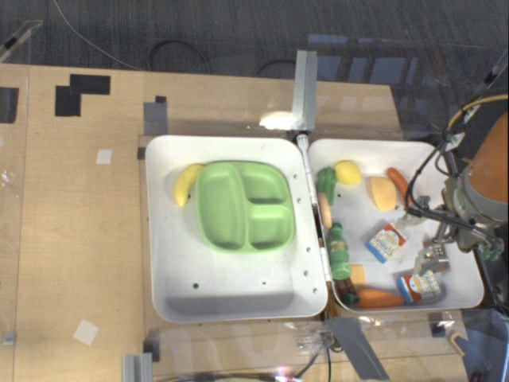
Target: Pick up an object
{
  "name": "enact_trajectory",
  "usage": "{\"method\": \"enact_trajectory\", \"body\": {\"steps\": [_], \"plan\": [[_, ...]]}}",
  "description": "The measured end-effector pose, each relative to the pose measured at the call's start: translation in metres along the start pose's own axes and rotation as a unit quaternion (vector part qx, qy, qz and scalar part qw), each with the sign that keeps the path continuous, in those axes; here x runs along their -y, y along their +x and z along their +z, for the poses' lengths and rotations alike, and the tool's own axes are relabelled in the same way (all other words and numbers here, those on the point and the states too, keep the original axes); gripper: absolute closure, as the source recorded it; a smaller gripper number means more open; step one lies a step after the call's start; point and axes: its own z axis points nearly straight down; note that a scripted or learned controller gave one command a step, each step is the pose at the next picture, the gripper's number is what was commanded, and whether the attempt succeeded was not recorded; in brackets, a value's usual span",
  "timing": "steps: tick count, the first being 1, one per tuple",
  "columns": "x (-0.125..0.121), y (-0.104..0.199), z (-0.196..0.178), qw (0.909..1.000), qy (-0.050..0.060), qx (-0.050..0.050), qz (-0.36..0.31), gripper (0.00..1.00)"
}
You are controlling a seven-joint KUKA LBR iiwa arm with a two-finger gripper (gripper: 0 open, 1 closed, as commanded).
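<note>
Hovering with pincer [434,259] low in the right bin [469,293], grip state impossible to tell, just above the red-and-blue packet [419,286]; next, probably a short descent onto it.

Even, fairly bright overhead light falls on the pale wooden bench top [71,213], and a small blown-out glare patch sits just behind the shallow white left-hand bin [167,293]. A soft grey shadow lies along that bin's near floor. The picture is slightly soft throughout, with a bluish cast at the right edge
</note>
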Motion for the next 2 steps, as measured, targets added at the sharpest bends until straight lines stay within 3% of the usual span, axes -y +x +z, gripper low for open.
{"method": "enact_trajectory", "body": {"steps": [1, 2], "plan": [[-0.028, -0.041, 0.094, 0.9988, 0.002, 0.005, -0.048, 0.0], [0.052, -0.08, 0.076, 0.9999, 0.002, 0.003, 0.013, 0.0]]}}
